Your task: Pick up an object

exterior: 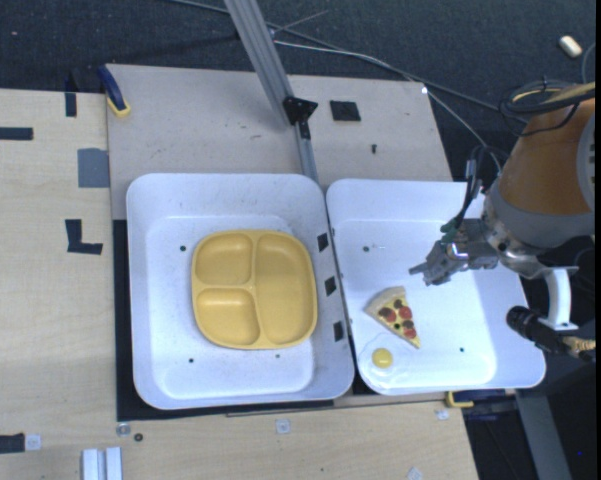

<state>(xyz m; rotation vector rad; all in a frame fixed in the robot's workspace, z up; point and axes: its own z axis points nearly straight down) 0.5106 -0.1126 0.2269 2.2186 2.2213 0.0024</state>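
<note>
Two white bins are set side by side on a bench, a yellow tray [254, 289] kept in the left, while the gripper [432, 268], fingers spread and grasping nothing, is hung above the right bin [480, 363], seemingly aimed at the pizza slice [396, 314] beside a yellow piece [382, 358].

Two shallow white bins sit side by side on the counter: a left bin [150, 268] and a right bin [450, 358]. The left bin holds one yellow divided plate [253, 289] with three compartments. The right bin holds two small things: one toy pizza slice [396, 315] and, nearer, one small yellow round piece [382, 358]. One arm [550, 168] reaches in from the right.
</note>
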